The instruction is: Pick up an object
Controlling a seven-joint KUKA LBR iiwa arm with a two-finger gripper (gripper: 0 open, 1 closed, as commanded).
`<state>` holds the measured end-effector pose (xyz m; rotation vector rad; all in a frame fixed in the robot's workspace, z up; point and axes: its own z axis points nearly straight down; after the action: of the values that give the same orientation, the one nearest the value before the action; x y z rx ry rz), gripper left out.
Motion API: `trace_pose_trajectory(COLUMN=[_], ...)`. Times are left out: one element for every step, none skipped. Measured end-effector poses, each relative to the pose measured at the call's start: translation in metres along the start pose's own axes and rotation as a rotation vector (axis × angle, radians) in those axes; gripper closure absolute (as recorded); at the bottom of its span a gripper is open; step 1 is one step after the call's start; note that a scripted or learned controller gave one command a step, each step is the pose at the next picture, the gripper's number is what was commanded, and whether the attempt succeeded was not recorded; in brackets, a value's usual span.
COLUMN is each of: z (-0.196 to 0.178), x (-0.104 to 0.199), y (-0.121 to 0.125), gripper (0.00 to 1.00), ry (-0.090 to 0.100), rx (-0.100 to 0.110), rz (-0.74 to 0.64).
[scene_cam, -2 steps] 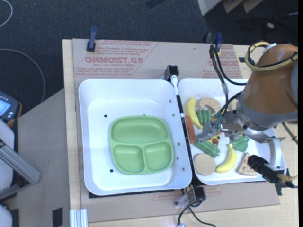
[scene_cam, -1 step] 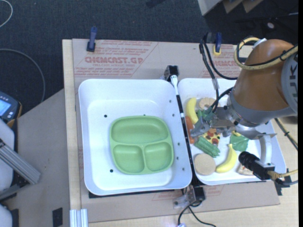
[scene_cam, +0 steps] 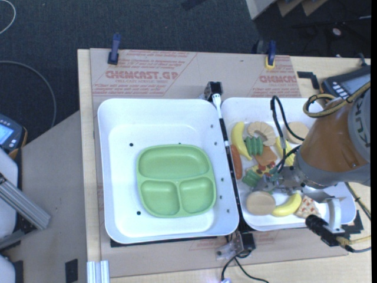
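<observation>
Nearest the lens: black clamp and cable bundle point(scene_cam: 238, 244) at the front counter point(scene_cam: 94, 240) edge, between the two bins. Left bin point(scene_cam: 112, 175) carrying a green three-compartment tray point(scene_cam: 175, 180), flat, roughly centred. Right bin point(scene_cam: 250, 108) packed with toy food: yellow banana point(scene_cam: 238, 139) upright near the left wall, orange-red carrot point(scene_cam: 236, 161) just below it, tan sliced piece point(scene_cam: 263, 132) at the top, green pieces point(scene_cam: 254, 146) mid-pile, round beige item point(scene_cam: 260, 203) at the front, second banana point(scene_cam: 287, 206) beside it, pizza slice point(scene_cam: 306, 206) touching that banana's right end. Arm point(scene_cam: 336, 143) in from the right, orange band over the right bin's right half. Gripper point(scene_cam: 274, 178) down among the mid-pile items, near the green and red pieces. Fingers hidden by wrist and clutter: cannot tell whether spread or pinched. Nothing visibly held.
</observation>
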<state>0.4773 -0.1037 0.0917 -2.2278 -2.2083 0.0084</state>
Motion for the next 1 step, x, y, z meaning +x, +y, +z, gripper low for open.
trace_pose_trajectory(z=[0.0072], x=[-0.0350], y=[0.0196], gripper=[0.00], ry=[-0.001], rx=[-0.009], rz=[-0.008])
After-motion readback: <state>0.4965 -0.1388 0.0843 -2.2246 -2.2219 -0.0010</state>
